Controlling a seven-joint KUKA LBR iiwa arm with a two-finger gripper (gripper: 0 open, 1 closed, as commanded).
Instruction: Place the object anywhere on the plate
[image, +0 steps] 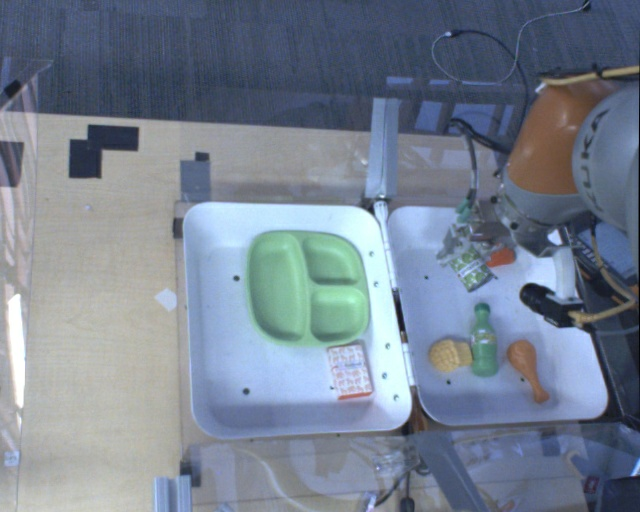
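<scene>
Over the right bin's (598, 392) far corner the arm (585, 150) reaches in, gripper (470, 243) low, grip state unreadable — below it one bottle (484, 343), one corn (450, 354), one drumstick (527, 368); left, one green plate (306, 286), one card (349, 370).

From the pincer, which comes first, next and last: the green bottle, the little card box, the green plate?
Measured from the pincer, in the camera view:
1. Green bottle, in the right bin, just below it.
2. Green plate, in the left bin's middle.
3. Little card box, at the left bin's lower edge; nearly level with the plate, so a close call.
</scene>
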